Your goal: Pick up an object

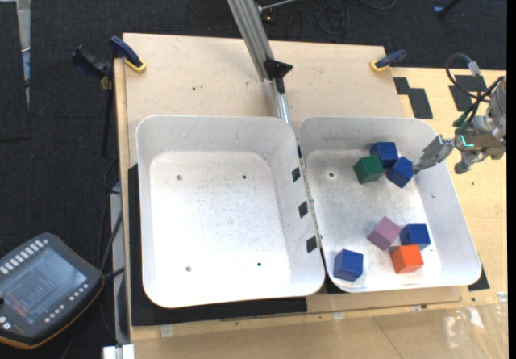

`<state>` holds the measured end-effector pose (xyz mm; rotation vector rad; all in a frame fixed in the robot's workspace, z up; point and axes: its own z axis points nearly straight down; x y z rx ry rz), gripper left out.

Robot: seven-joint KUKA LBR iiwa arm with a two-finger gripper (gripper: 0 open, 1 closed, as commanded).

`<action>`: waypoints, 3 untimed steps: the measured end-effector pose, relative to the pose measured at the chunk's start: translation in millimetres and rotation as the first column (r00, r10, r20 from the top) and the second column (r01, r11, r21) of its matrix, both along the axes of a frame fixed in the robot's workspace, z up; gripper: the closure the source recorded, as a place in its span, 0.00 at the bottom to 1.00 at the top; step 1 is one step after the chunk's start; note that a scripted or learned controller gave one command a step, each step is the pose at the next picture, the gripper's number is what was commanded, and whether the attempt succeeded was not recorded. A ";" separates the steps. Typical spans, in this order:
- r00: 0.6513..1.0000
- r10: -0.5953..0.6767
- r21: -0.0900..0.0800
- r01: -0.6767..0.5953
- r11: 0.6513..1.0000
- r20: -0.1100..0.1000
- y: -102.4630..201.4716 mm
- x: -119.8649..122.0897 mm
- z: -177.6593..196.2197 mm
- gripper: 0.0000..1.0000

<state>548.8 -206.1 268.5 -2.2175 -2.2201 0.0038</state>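
2 thin fingers of the gripper (429, 154) seem slightly apart, holding nothing, at 3 o'clock in the right-hand white bin (451, 212). Just beside the tips sits a small blue wooden cube (400, 173), likely light, rigid, smooth; grip across 2 flat opposite faces.

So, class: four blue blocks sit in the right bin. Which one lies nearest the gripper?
The blue block beside the green block, at the bin's far right; the gripper is right next to it.
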 end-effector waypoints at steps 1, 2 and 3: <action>1.000 0.001 -0.001 -0.001 1.000 0.005 0.2 0.9 2.6 0.00; 1.000 -0.001 0.000 0.001 1.000 0.000 6.0 -3.1 -42.6 0.00; 1.000 -0.001 0.000 0.001 1.000 0.000 5.5 0.3 -86.6 0.00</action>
